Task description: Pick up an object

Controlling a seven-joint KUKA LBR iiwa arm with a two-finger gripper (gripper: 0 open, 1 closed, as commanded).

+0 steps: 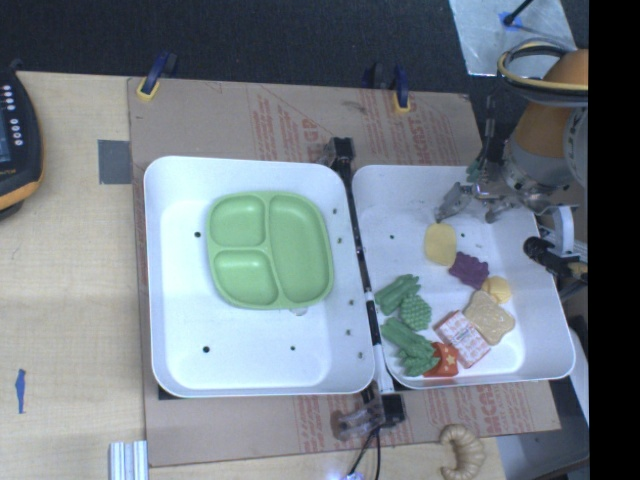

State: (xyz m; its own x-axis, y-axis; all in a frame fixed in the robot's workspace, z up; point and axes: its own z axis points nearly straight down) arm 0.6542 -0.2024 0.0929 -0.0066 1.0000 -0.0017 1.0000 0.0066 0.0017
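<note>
Hovering arm: I see the grey arm (545, 118) with its orange band reaching in from the right, its wrist above the far corner of the right bin (395, 193).
Claw: the gripper (478, 200) hangs low over the far part of that bin with its fingers spread apart, and I see nothing between them.
Nearest object: a pale yellow piece (440, 243) lies on the bin floor just beside and nearer the camera than the claw, not touching it from what I can make out.
Other right-bin items: a purple piece (468, 267) sits just right of the yellow one; a small yellow lump (497, 289) touches a tan slice of toy bread (488, 318); a red and white packet (462, 334) lies against the bread.
Green cluster: several green toy vegetables (404, 313) are piled along the bin's left wall, with a red piece (442, 362) at the near end.
Left bin: I read a second white bin (170, 268) holding a light green divided plate (270, 249), lying flat near its far middle.
Bench extras: a blue clamp (401, 90) grips the cardboard sheet's far edge.
</note>
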